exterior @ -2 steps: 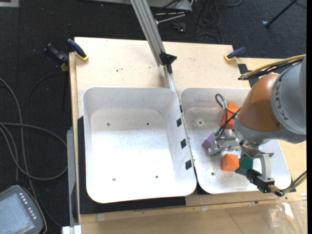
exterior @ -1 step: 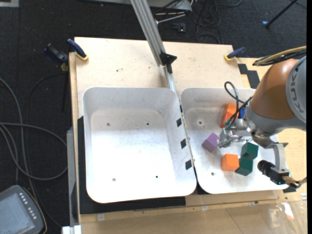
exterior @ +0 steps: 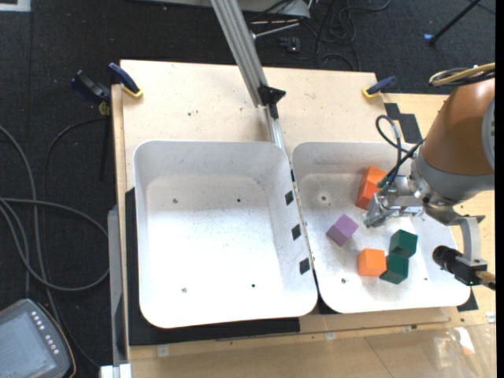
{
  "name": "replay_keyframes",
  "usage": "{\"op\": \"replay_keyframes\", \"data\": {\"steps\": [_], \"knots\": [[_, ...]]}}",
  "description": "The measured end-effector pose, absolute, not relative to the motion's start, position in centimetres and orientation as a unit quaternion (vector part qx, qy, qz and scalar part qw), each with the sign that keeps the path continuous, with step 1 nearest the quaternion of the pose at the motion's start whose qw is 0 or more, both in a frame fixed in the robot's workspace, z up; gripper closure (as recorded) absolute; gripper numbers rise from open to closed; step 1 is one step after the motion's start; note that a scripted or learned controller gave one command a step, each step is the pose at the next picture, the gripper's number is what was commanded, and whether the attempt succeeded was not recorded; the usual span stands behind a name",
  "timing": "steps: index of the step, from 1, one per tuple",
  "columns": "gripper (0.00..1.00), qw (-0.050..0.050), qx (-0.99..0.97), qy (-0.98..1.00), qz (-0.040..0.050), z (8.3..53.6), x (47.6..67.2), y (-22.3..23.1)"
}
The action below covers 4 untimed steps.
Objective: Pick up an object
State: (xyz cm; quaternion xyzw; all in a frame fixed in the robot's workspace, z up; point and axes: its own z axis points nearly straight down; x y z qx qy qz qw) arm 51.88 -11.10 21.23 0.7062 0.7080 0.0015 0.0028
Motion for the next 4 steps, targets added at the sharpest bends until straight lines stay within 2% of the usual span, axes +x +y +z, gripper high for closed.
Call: {"op": "replay_keyframes", "data": {"steps": [1,4], "knots": [[1.0,0.002,0.706,0.708,0.0011,23.8,52.0,-11.1],[1.0,-0.001,0.704,0.71,0.0005,24.0,51.3,5.1]]}}
